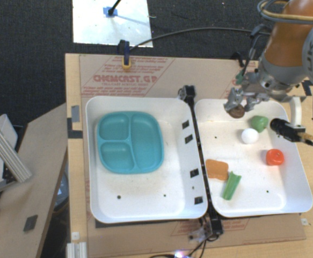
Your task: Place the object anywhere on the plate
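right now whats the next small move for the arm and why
Probably carry the brown object leftward over the divider toward the teal plate. The gripper sits above the right bin's far corner with that brown piece seemingly at its tip, though the grip is unclear, and the plate lies in the left bin.

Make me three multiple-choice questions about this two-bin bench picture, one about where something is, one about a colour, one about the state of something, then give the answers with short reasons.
1. Where does the teal three-compartment plastic plate lie?
A. left white bin
B. right white bin
C. on the cardboard

2. What colour is the small ball in the right white bin?
A. blue
B. white
C. black

3. How does the plate stand regarding the task?
A. stacked with two items
B. bearing the ball
C. nothing on it

Answers: 1 A, it sits inside the left white bin. 2 B, the ball is white, beside a green piece. 3 C, all three compartments show bare teal.
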Tool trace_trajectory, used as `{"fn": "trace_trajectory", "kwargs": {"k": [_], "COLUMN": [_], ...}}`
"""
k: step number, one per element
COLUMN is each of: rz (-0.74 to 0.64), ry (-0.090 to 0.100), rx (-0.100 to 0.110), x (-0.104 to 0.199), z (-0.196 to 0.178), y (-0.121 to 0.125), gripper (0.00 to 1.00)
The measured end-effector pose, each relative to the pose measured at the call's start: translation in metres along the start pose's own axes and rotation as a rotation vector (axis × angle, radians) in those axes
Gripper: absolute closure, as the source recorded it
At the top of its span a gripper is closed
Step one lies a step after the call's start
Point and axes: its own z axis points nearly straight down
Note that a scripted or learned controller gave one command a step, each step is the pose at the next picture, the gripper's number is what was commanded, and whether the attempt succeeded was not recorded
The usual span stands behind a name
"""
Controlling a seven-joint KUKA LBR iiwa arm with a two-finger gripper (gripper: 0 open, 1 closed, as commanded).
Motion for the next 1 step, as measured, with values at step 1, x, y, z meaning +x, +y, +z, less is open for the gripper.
{"fn": "trace_trajectory", "kwargs": {"k": [1], "rz": [-0.002], "ry": [0.001], "rx": [0.001], "x": [0.0562], "z": [0.0127], "y": [-0.0079], "gripper": [1.0]}}
